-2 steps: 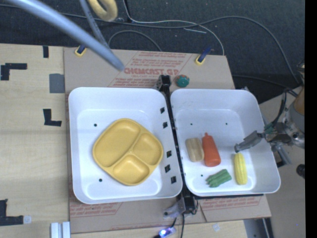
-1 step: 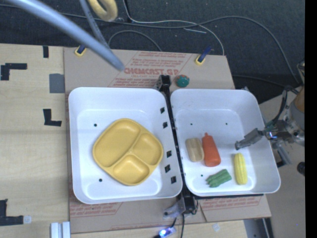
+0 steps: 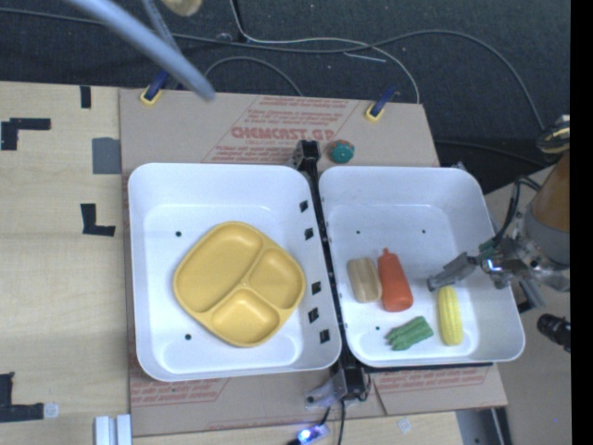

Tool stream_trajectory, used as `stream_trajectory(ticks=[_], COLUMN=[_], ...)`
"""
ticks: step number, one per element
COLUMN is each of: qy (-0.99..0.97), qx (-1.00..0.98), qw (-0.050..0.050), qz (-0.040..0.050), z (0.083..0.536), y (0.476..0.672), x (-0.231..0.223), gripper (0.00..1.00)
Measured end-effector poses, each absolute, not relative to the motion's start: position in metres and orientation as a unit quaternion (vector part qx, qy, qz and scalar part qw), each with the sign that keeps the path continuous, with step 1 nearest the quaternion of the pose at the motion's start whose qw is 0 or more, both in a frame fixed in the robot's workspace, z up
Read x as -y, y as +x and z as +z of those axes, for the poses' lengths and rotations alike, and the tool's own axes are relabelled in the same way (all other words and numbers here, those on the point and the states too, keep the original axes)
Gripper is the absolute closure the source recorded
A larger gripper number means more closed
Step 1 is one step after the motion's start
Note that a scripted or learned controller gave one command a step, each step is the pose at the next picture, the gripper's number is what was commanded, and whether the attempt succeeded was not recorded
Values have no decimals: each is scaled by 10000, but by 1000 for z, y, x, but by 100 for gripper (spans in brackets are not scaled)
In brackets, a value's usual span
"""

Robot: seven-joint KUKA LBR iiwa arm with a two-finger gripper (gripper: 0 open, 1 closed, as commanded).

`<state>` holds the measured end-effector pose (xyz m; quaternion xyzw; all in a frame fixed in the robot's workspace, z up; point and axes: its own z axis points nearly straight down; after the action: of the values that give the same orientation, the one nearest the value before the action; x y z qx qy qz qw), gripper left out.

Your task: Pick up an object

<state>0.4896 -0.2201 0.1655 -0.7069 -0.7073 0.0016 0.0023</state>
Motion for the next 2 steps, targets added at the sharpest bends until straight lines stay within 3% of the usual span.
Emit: stream_trajectory(ticks=[1, 2], qy=[-7061, -7060], qx=[7081, 7083], qw=[42, 20], qz=[6, -9], z=[102, 85], y=[490, 491], x=[216, 213], gripper=[0, 0])
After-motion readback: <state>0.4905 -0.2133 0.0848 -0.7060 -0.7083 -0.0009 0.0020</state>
